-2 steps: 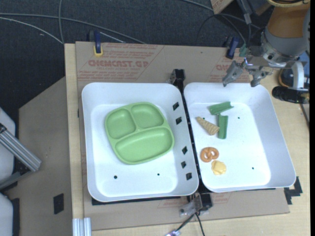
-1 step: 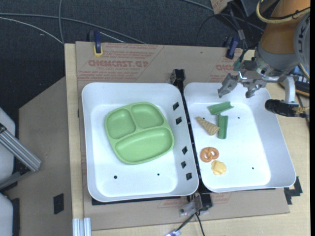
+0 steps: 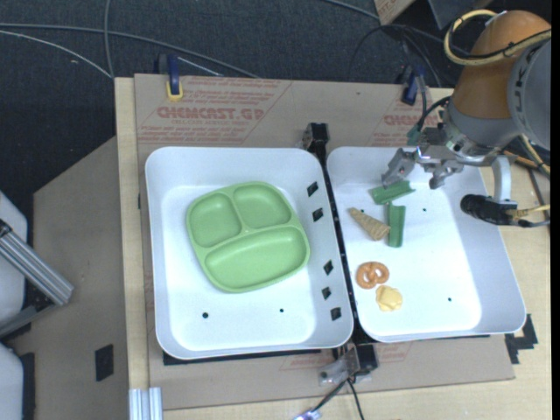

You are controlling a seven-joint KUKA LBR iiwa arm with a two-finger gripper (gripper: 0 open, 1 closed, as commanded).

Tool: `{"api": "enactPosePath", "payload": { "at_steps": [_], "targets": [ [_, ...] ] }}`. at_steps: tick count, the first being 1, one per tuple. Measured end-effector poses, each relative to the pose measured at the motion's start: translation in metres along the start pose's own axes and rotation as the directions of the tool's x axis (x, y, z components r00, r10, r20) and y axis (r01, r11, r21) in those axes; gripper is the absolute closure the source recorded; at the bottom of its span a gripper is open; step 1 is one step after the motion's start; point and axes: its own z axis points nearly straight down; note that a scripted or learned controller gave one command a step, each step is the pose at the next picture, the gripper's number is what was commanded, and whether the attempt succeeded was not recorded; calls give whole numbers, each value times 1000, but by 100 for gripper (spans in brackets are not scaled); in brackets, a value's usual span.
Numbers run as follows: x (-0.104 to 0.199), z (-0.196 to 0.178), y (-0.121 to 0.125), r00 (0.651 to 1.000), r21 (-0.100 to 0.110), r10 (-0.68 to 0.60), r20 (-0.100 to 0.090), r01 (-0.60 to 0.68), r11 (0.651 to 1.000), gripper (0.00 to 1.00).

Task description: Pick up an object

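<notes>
Gripper [image 3: 418,170] tips blurred nr green block [image 3: 389,192]

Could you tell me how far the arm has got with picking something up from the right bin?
Done: the claw has reached into the right bin and sits low beside a green block. In hand: nothing is visibly lifted; whether it grips the block is unclear. Left: securing and raising an object. The green stick, cone, pretzel and yellow piece lie untouched.
</notes>
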Motion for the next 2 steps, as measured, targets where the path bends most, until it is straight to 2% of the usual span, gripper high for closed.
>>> {"api": "enactPosePath", "payload": {
  "at_steps": [1,2],
  "targets": [
    [-9,53,-5,1000,1,0,0,0,1000,0],
    [-9,38,-2,1000,-8,-1,1,1,1000,100]
  ]
}}
